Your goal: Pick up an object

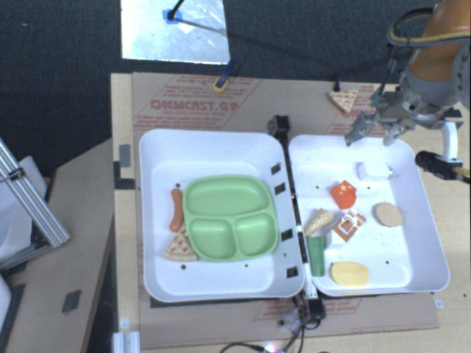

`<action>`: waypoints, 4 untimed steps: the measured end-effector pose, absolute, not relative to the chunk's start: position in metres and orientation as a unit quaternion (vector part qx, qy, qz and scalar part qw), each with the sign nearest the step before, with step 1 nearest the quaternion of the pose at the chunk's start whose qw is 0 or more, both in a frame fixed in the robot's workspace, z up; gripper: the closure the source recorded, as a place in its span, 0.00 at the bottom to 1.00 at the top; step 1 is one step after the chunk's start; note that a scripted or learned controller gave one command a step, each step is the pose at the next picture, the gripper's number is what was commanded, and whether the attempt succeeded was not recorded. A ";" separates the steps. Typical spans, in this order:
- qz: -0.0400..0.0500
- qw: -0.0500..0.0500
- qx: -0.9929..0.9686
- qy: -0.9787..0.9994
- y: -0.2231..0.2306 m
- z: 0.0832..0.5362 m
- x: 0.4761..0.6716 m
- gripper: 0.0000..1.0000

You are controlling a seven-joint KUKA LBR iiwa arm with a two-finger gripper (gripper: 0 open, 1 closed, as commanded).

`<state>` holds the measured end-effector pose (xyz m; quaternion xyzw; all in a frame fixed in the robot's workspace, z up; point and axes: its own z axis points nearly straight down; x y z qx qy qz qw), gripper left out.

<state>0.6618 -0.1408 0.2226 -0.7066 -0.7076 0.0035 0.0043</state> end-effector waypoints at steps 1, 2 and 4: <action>0.000 -0.001 -0.706 -0.708 -0.141 0.231 0.664 0.00; 0.001 0.000 -0.707 -0.707 -0.149 0.174 0.666 0.00; -0.002 -0.002 -0.705 -0.709 -0.145 0.086 0.668 0.00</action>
